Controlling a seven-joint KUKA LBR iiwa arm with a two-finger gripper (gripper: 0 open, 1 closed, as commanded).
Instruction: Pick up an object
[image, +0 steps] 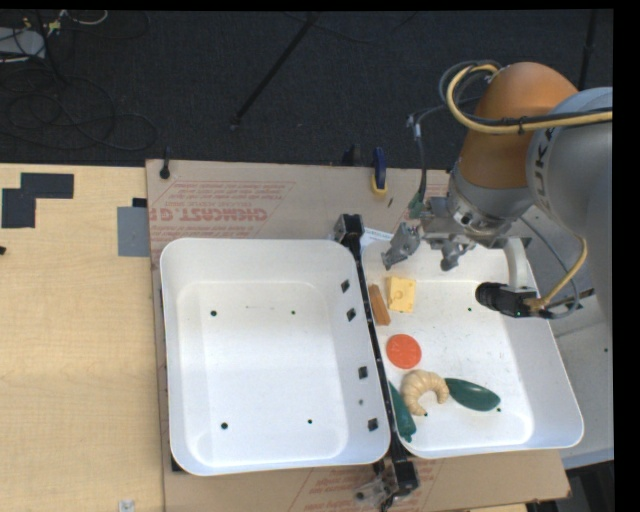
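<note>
Light wooden bench under a printed cardboard sheet, two white bins side by side.

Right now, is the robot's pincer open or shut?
Open: the pincer hangs above the right bin, its two fingers spread apart with nothing between them.

Smooth, glossy white plastic bins; matt brown cardboard beneath; pale wood-grain bench; shiny orange disc; glossy dark-green piece; metallic grey gripper.

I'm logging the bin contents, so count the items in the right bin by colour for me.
Yellow: 1, the cheese-like block
Brown: 1, the stick
Orange: 1, the disc
Tan: 1, the croissant
Green: 2, the leaf shape and the piece by the divider
Total: 6
</note>
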